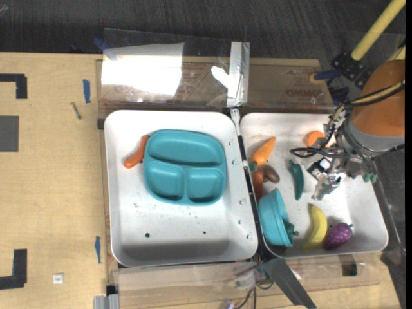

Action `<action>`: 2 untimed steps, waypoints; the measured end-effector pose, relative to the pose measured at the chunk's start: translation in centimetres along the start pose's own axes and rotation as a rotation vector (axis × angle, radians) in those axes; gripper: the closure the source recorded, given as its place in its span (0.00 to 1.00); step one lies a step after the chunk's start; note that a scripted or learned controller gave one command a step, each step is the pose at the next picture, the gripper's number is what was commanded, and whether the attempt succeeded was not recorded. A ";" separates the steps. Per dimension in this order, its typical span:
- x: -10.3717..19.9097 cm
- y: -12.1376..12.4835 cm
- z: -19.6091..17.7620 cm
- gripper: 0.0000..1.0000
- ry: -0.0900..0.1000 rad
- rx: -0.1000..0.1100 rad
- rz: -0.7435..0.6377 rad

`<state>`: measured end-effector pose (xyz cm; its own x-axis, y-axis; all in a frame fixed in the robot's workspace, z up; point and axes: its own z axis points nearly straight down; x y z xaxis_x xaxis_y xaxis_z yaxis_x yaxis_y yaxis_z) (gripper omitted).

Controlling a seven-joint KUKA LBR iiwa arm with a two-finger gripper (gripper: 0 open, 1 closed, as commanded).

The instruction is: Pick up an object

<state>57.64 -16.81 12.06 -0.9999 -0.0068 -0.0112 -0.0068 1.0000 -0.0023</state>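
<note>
The gripper [329,180] hangs low over the right white bin [370,201]; I cannot tell how it is set. A yellow plastic banana [316,224] lies just below it, beside a purple toy fruit [338,234]. A thin dark green toy [296,177] lies just left.

Grey arm [376,131], orange band, black cables.
</note>
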 end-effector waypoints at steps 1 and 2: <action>-2.8 2.1 3.3 0.00 0.001 -0.001 -0.058; -1.6 5.9 3.2 0.00 0.002 -0.003 -0.044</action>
<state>59.23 -10.87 8.85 -0.9987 -0.0507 -0.0096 -0.0507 0.9987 0.0006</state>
